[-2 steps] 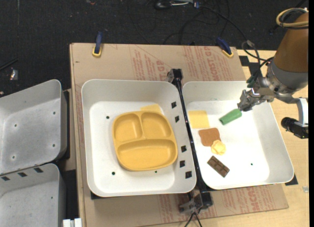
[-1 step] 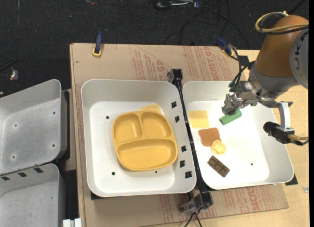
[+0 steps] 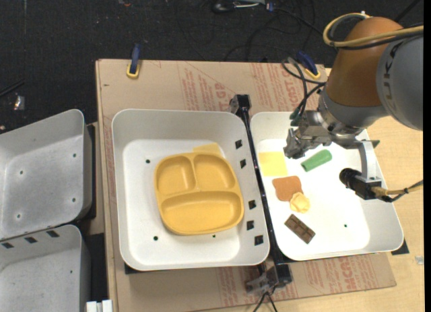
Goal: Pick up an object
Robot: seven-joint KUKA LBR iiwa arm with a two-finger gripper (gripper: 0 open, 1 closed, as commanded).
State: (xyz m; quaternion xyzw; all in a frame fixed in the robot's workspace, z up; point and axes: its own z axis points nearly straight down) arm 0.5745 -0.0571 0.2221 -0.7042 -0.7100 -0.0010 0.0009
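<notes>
The tool (image 3: 298,143) hangs low over the right bin (image 3: 350,236), near its far left corner; whether it's clenched I cannot tell. A green cylinder (image 3: 316,161) lies just beside it. The yellow square (image 3: 273,164), brown slab (image 3: 287,186), yellow lump (image 3: 300,202) and chocolate bar (image 3: 300,228) hug the left wall, leaving the right half open.
</notes>
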